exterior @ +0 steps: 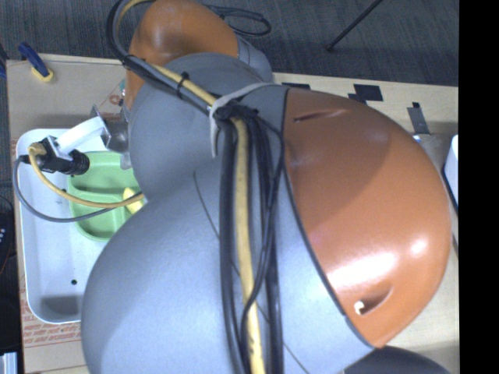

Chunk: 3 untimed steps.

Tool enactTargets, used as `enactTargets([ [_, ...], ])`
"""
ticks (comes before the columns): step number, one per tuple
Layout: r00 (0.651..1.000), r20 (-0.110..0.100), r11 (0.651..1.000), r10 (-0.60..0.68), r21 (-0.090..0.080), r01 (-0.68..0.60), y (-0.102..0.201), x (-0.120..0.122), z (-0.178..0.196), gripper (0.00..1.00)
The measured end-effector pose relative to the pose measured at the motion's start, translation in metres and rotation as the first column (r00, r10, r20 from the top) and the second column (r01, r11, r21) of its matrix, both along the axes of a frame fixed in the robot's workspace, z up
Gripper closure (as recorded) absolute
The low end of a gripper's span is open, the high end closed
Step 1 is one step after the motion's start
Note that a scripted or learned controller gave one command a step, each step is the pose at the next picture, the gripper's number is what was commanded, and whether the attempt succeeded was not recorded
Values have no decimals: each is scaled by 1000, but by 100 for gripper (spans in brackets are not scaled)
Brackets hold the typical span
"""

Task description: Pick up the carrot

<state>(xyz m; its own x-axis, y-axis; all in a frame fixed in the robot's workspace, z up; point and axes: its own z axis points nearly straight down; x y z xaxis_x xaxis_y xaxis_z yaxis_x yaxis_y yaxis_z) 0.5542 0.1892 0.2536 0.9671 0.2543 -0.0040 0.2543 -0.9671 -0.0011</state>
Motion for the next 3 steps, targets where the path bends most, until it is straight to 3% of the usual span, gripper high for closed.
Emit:
enactTargets([
  [1,978,-3,978,207,3,-207,-8,-61,-65,0],
  [2,865,2,865,501,5,-501,-73,-78,-161,0],
  [3,860,-4,860,511,12,-511,-72,-79,-152,100],
])
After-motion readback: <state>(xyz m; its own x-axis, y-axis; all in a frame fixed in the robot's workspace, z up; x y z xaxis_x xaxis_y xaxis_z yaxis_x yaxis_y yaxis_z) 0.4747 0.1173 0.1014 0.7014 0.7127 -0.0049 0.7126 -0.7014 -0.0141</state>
